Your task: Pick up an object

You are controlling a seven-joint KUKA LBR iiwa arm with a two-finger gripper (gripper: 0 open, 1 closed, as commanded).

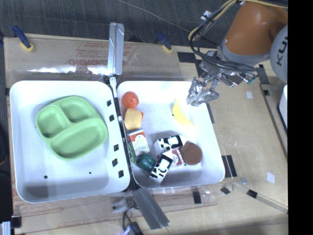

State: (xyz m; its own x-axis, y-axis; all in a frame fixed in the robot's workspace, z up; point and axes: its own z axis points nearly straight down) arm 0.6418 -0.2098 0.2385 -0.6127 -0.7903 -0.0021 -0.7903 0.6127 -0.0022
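The right bin (205, 169) holds a red tomato (129, 100), a yellow-orange fruit (133, 118), a small red and white carton (140, 142), a dark green item (145, 161), two black and white cow-patterned pieces (168, 143) (161, 168), a brown round cookie (191, 153) and a yellow banana (181, 114). My gripper (200, 96) hangs above the bin's upper right corner, up and to the right of the banana. Its metal fingers (195, 92) point down with nothing between them.
In the left bin (29, 190) lies a green divided plate (72, 126). A metal bar (116, 48) stands at the back between the bins. Cables (205, 28) loop from the orange wrist band (254, 26) at upper right.
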